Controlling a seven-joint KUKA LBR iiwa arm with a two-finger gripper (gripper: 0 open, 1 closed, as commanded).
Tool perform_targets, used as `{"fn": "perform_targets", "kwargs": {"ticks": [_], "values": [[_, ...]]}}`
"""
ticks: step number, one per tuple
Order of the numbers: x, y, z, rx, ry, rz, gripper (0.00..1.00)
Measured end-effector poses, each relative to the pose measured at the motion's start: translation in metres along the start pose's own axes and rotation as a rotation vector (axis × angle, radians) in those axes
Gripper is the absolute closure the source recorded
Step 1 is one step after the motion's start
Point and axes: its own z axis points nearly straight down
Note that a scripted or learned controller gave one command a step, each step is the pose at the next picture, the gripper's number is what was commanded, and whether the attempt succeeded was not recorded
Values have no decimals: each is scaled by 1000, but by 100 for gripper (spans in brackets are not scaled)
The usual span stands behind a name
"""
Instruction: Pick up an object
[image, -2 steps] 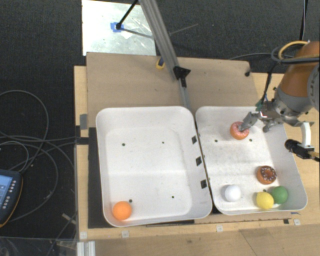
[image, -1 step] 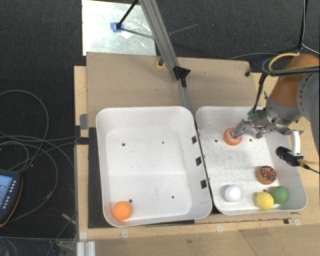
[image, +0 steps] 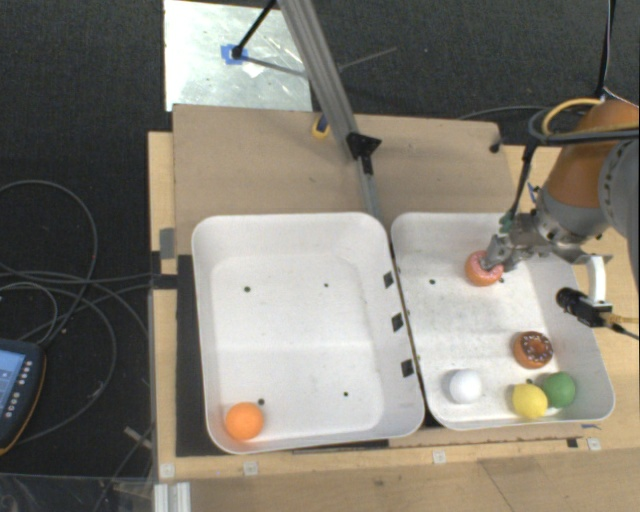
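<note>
The gripper (image: 497, 258) of the grey arm with the orange band (image: 575, 180) stands low over the far part of the right-hand white bin (image: 440, 320). The small pink round object (image: 483, 269) lies directly at the tip of the jaws, touching or nearly so, slightly to their left and near side. How wide the jaws stand cannot be told, nor whether the object sits between them. The object appears round, with no evident long axis, so approach angle seems of little consequence. In judgement, the coming move turns on whether the jaws straddle the object or sit just beside it. The other objects lie well apart, at the near end.
</note>
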Motion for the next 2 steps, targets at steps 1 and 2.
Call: {"fn": "perform_targets", "kwargs": {"ticks": [1, 2], "values": [[2, 2, -45, 0, 0, -2, 100], [1, 4, -100, -1, 0, -3, 100]]}}
